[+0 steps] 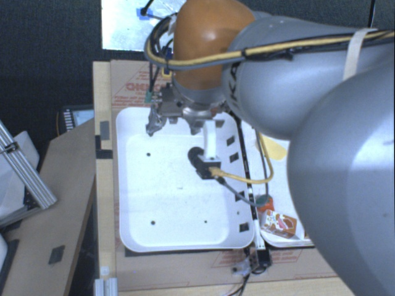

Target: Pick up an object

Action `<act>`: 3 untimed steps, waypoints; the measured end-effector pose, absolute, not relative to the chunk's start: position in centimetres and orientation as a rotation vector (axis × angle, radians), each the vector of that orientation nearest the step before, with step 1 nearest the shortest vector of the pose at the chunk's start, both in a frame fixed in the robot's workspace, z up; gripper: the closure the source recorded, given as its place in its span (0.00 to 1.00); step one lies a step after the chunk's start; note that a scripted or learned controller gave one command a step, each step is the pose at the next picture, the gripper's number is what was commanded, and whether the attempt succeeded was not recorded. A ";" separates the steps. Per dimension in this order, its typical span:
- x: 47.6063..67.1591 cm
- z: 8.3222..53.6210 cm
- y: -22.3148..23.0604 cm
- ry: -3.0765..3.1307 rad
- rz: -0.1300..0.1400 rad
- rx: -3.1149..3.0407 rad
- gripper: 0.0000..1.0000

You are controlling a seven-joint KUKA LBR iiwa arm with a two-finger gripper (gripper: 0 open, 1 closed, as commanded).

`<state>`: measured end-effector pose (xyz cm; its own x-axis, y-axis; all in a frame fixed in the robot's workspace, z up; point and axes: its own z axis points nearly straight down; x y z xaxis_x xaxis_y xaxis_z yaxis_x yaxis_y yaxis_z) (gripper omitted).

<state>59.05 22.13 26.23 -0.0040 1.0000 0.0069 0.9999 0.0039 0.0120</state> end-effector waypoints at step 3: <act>63.6 9.9 21.1 2.225 0.004 2.216 1.00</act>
